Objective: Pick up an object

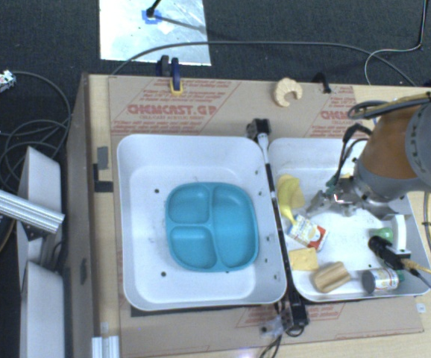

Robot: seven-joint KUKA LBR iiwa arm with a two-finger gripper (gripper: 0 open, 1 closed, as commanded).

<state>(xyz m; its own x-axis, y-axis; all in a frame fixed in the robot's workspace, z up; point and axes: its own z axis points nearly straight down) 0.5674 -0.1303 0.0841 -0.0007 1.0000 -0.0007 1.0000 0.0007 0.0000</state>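
Note:
The right bin point(305, 151) holds several small things. A yellow banana-shaped piece point(290, 194) lies by its left wall. Below that is a white and red packet point(306, 233), then a pale yellow wedge point(303, 259) and a brown bread-like roll point(330, 277). A small jar point(379, 280) lies on its side near the front right corner. My gripper point(326, 199) hangs low over the bin's middle, just right of the banana piece and above the packet. I see nothing held in it.
A blue divided plate point(211, 225) lies in the left bin point(145, 200). A pale croissant-like piece point(288, 91) sits on the bench behind the right bin. A blue and yellow clamp point(172, 73) stands at the bench's back edge.

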